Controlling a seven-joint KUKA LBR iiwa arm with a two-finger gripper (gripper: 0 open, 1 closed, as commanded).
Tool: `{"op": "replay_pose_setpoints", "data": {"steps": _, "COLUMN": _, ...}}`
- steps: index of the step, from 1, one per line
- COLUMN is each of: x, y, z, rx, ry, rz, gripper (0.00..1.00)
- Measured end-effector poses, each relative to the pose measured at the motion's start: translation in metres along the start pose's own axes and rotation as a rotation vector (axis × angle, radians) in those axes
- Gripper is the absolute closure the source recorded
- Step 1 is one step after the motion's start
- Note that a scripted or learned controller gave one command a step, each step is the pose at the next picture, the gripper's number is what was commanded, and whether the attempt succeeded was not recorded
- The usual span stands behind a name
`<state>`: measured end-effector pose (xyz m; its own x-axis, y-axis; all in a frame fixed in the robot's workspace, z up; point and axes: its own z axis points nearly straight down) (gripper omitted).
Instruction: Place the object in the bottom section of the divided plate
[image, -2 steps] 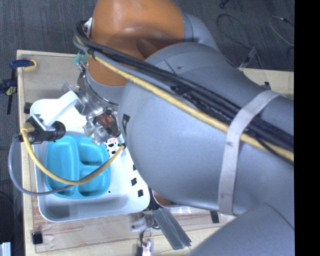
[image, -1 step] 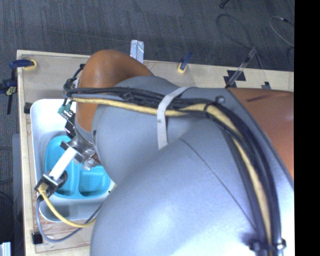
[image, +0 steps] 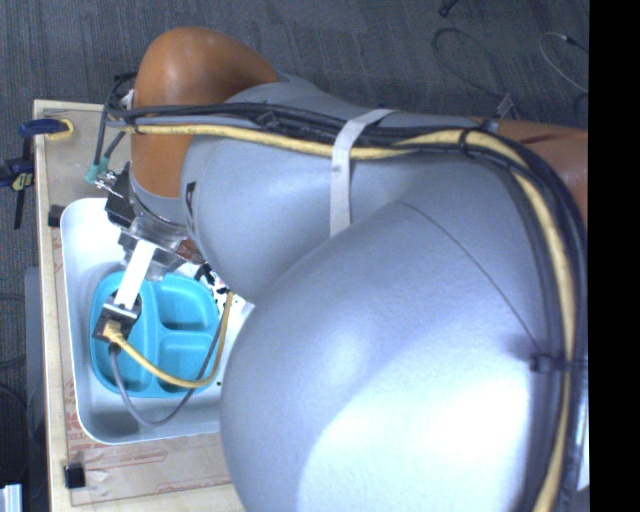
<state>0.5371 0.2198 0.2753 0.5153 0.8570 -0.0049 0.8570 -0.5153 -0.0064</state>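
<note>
A blue divided plate (image: 180, 335) lies in the left white bin (image: 76, 300), with two smaller sections on its right side and a larger one on its left. My gripper (image: 148, 238) hangs over the plate's upper edge, below the orange wrist band (image: 190, 70). Its tip is hidden by the bracket and cables. I cannot make out any loose object on the plate's visible parts. The grey arm (image: 400, 320) covers the plate's right edge and everything to the right.
The arm's bulk hides the right bin and most of the bench. A blue clamp (image: 30, 128) sits at the bench's upper left corner. A small black block (image: 73, 475) stands on the bench's lower left edge.
</note>
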Motion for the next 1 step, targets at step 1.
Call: {"op": "replay_pose_setpoints", "data": {"steps": 1, "x": -0.0076, "y": -0.0118, "z": 0.0153, "rx": 0.001, "ry": -0.002, "rz": -0.126, "gripper": 1.0}}
